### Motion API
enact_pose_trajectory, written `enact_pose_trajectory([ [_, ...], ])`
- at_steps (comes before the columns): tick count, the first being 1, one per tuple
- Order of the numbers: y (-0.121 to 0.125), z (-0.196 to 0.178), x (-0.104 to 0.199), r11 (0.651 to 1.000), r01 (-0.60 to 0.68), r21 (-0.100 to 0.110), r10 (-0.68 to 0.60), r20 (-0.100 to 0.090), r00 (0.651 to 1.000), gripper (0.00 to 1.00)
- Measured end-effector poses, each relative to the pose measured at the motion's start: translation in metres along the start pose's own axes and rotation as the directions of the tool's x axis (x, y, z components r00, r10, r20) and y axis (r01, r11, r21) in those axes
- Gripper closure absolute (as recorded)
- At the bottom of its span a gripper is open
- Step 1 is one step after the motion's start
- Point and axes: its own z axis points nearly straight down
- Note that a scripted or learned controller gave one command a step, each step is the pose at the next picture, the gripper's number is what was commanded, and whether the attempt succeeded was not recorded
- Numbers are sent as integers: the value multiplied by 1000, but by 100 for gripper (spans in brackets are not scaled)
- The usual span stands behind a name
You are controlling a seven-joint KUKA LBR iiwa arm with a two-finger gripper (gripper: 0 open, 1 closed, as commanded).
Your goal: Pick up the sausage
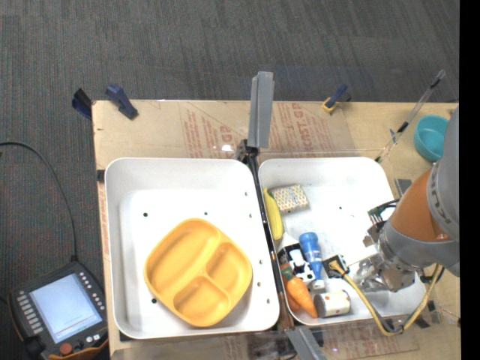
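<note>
My gripper (373, 274) is low over the near right corner of the right bin (352, 172), below the orange wrist band (415, 210). Just to its left lies a heap of items: a blue bottle (310, 250), an orange carrot (301, 295), a pale cylinder (332, 304) lying on its side, and a black-and-white piece (293, 260). The wrist hides whatever is directly beneath the gripper. I cannot pick out a sausage among the things that show.
A yellow banana (274, 216) lies along the right bin's left wall, with a speckled sponge block (289, 198) behind it. The left bin (127, 178) holds a yellow divided plate (199, 271). A yellow hose (365, 304) loops under the wrist. A teal bowl (430, 138) sits on the bench at far right.
</note>
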Motion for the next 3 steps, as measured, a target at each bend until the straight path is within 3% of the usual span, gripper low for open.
enact_pose_trajectory([
  [1, 14, -77, 58, 1000, 30, -2, -30, 0, 1000, 100],
  [2, -26, -58, 82, 1000, 13, -1, -13, 3, 1000, 100],
  [3, 34, -79, 97, 999, 36, -3, -36, 0, 999, 100],
])
